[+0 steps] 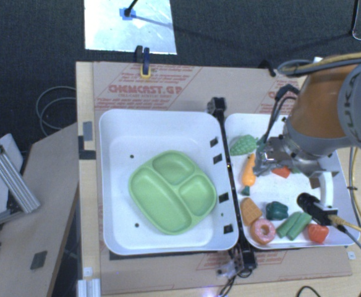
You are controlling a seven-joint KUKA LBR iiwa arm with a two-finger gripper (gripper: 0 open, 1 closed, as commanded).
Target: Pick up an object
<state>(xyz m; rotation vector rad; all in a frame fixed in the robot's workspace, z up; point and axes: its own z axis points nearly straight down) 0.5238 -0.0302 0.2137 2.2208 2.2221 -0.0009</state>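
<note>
My gripper hangs low over the upper part of the right bin, beneath the grey and orange arm. Just left of it lies an orange carrot, and a leafy green vegetable sits above that. A red piece peeks out right beside the gripper, partly hidden by it. Toward the bin's front lie a tan cracker, a dark green pepper, a pink donut, a green cucumber and a red tomato.
The left bin holds a green divided plate. A black divider rail runs between the two bins. Cardboard lies under both bins, and the arm's bulk covers the right bin's upper right corner.
</note>
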